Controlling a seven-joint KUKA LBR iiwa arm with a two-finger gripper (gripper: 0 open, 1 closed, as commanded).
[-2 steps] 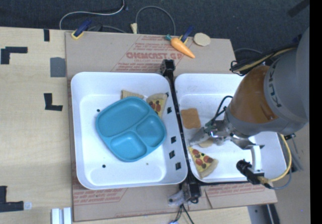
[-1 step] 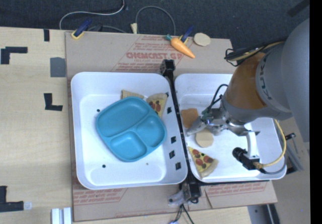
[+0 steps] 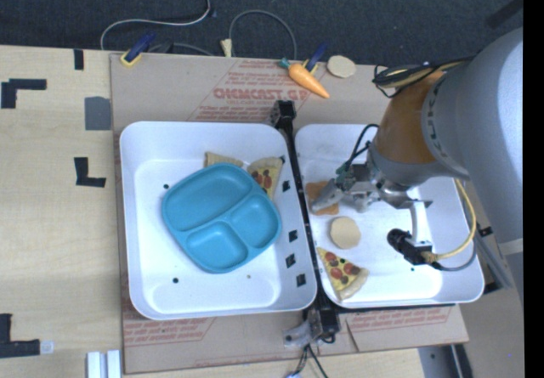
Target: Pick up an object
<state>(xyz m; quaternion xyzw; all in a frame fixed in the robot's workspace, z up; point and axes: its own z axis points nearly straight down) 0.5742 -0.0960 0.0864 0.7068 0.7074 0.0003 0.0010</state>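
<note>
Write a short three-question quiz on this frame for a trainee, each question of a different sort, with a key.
1. True or false: the blue divided plate lies in the right bin.
2. Which lies outside both bins, on the cardboard? A) toy carrot B) pizza slice C) the plate
3. Fill in: the round beige disc lies just below the ____.

Key: 1 false, it lies in the left bin; 2 A; 3 pincer.
</note>
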